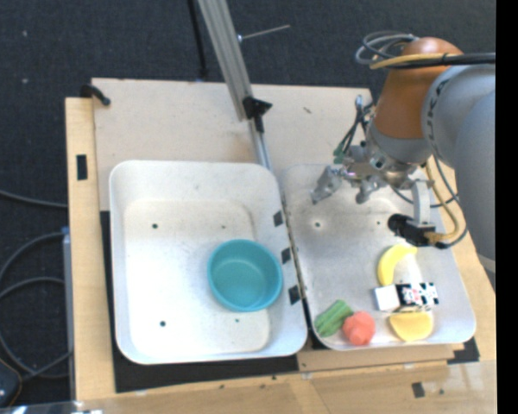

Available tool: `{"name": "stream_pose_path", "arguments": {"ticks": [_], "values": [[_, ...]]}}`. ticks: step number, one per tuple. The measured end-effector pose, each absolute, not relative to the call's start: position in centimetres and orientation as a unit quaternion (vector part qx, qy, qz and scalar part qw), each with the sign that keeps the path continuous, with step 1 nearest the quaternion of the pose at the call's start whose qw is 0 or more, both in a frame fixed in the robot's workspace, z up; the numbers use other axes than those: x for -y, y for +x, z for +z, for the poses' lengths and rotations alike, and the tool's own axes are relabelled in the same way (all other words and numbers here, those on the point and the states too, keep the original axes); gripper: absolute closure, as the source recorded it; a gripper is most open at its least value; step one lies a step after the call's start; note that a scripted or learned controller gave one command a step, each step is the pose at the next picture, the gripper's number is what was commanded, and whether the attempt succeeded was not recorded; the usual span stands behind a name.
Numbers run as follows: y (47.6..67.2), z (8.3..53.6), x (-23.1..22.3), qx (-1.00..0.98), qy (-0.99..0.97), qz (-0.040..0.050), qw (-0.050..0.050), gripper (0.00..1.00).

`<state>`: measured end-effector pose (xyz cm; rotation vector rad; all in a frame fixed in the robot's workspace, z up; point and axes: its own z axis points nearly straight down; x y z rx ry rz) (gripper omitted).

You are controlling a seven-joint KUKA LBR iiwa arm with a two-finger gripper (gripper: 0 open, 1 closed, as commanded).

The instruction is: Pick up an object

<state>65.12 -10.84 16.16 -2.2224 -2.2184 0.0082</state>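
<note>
One hand (344, 184), hung over the right bin's (345, 248) upper part, fingers splayed apart, gripping nothing. Lower right of that bin: yellow pieces (395, 264), white box (388, 297), red ball (358, 329), green block (331, 316). Left bin (155, 197): teal bowl (244, 274).
</note>
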Motion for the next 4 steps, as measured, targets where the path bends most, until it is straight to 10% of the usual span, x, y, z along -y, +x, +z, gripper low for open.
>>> {"name": "stream_pose_path", "arguments": {"ticks": [1, 2, 4], "values": [[65.3, 9.9, 11.1, 0.706, -0.708, 0.0028, 0.001, 0.00], [65.6, 11.4, 11.2, 0.704, -0.710, -0.0009, -0.002, 1.00], [65.1, 22.8, 11.1, 0.708, -0.706, -0.0023, -0.003, 1.00]]}}
